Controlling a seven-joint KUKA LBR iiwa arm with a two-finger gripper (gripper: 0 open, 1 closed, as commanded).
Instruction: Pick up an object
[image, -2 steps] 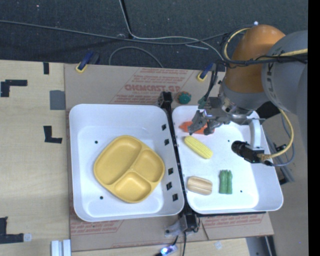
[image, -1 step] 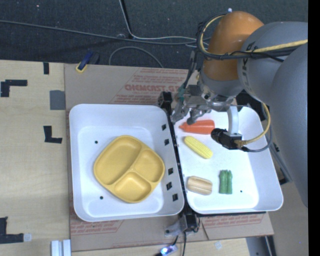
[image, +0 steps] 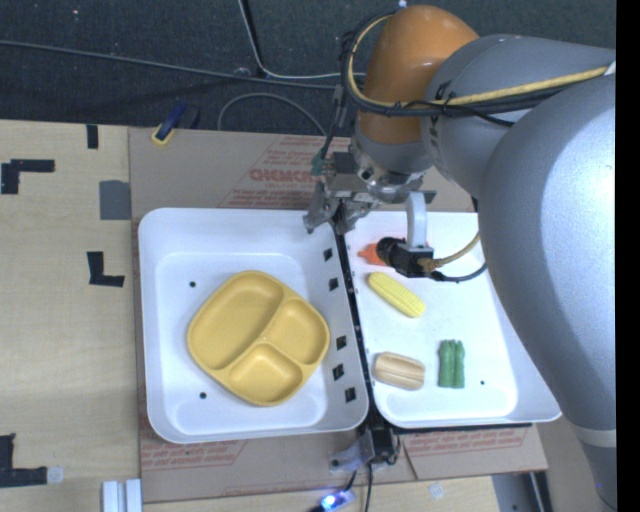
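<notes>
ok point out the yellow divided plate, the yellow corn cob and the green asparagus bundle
yellow divided plate (image: 258, 338), camera view, centre ridge
yellow corn cob (image: 396, 295), camera view, mid-body
green asparagus bundle (image: 452, 364), camera view, middle of stalks

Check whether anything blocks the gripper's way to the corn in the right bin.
Nothing visible blocks it. The corn lies uncovered on the floor of the right bin, apart from the bread roll and the green vegetable. The gripper hangs over the bins' far edge, at the divider.

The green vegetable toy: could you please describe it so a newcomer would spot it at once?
Look in the right-hand white bin. Near its front edge, beside the tan bread roll, lies the asparagus bundle. It is the one green item; the corn cob farther back is yellow.
</notes>
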